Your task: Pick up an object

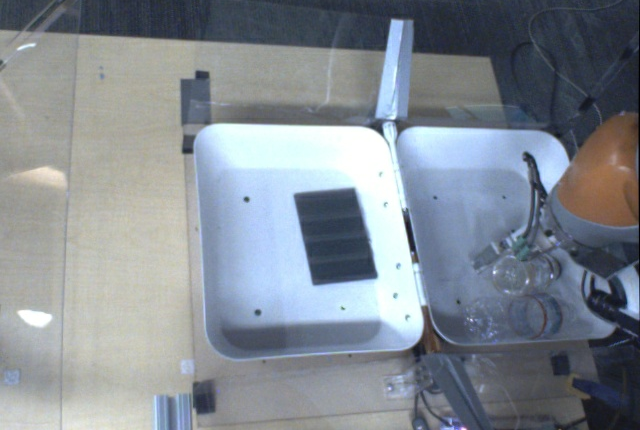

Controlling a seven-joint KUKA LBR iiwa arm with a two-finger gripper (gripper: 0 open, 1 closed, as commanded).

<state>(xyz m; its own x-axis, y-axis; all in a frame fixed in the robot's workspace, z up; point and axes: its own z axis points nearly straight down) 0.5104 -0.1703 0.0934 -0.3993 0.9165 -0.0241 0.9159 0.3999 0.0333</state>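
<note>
Gripper [512, 253] over right bin [450, 168]; clear objects [515, 303] indistinct.

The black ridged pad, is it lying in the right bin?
No, the black ridged pad lies in the left bin, away from the arm.

light: bright, even | glare: white bins [290, 148] | shadows: soft | focus: slightly blurred

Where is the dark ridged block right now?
The dark ridged block lies near the middle of the left bin, well apart from the gripper, which is over the right bin.
</note>
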